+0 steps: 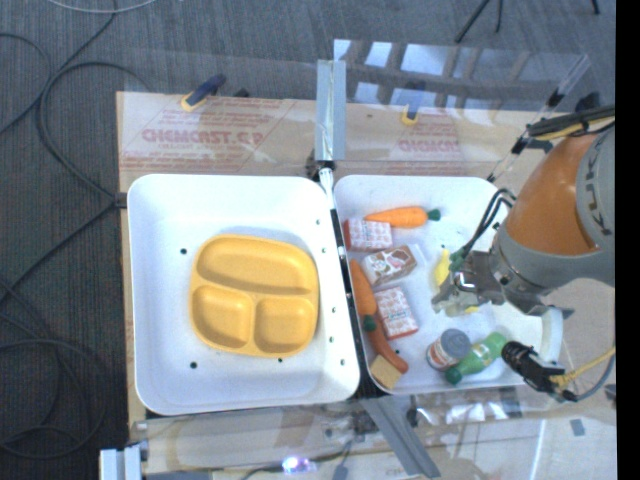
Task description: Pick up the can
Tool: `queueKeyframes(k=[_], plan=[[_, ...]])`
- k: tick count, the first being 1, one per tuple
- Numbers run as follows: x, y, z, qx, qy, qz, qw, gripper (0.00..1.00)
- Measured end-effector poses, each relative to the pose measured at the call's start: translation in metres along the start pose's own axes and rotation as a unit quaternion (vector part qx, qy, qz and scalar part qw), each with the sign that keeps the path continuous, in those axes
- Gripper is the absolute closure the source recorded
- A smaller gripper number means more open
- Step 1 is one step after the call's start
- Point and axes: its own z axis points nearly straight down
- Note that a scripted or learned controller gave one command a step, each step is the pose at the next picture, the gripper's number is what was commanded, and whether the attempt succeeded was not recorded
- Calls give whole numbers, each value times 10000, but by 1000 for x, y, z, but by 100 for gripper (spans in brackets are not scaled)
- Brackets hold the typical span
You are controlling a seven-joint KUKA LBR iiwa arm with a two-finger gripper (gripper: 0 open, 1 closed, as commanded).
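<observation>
White moulded plastic makes up the two shallow bins, set side by side so things can pass from one to the other: the left bin (160,368) carries a yellow sectioned tray (256,295) with three smooth rounded wells, while the right bin (455,193) is crowded with toy food. Grey metal with a broad orange band, the arm (560,218) reaches in from the right and hangs over the right bin's near right part, its gripper (458,293) low above the clutter; whether the pincer is apart or together I cannot tell, as the wrist body hides it. Just below it stands the can (449,348), a short cylinder with a dull grey lid and a printed label, upright near the bin's front wall, touching or nearly touching a green bottle (478,357) lying on its side. Judging by that, the grasp is not yet made. Smaller pieces lie further left: a matte orange carrot (396,216) with a green tip, and flat printed snack packets (388,265).
</observation>
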Motion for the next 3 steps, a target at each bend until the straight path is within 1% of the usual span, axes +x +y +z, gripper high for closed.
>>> queueKeyframes(k=[1, 2, 3], plan=[[0, 0, 0, 0, -1, 0, 10000, 0], [-34, 9, 79, -51, 25, -180, 9998, 0], [-19, 140, 86, -92, -28, -608, 9981, 0]])
